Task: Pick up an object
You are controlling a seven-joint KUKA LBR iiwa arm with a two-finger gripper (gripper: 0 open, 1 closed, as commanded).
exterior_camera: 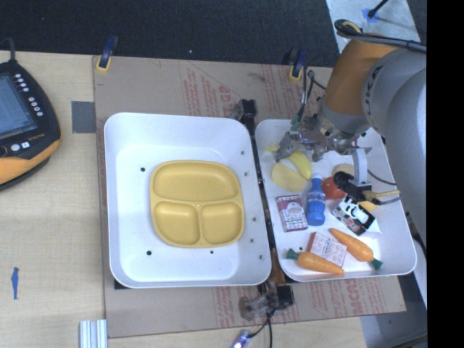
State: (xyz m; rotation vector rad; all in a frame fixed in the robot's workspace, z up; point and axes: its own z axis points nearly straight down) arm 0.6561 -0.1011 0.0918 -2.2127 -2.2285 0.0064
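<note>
- You see the gripper (303,145) low in the right bin (403,256), at its far-left corner, just above a yellow object (290,174)
- You can't tell whether its fingers are spread or pressed together
- The small pink packet (292,213) and card (328,249) carry print, probably too small to read
- The left bin (130,256) holds a yellow divided tray (196,202)

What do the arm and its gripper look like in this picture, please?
The arm is bulky, rounded and grey, with an orange band above the wrist. Below the band it narrows to a darker grey wrist. The gripper is a small grey metal assembly with thin dark cables looping up beside it.
</note>
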